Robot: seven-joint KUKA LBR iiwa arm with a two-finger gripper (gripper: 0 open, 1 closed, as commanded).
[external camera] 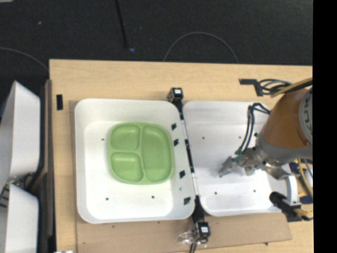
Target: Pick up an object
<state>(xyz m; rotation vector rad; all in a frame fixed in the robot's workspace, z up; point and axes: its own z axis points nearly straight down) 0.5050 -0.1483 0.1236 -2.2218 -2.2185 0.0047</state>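
Fingers (227, 168) of the two-finger metal gripper (229, 169) point toward the divider between the bins, their tips low over the white floor of the right-hand shallow white plastic bin (221, 120). How far apart they stand cannot be told from this slanted view, because the tips merge into one grey shape; nothing shows between them. Behind the fingers, further to the camera's right, the grey wrist runs up into the orange band of the grey KUKA arm (287, 123), with dark cables looping along it.

Well apart from the fingertips, on the far side of the divider, lies the light green divided plastic plate (141, 153), rounded-square with three compartments. It rests flat near the middle of the left-hand shallow white plastic bin (84, 141), touching none of that bin's walls. Beneath the fingertips the right bin's floor shows a few small dark dots and bare white plastic. Both bins sit side by side on the pale wooden bench (131, 78), which extends beyond them on every side of the fingers.
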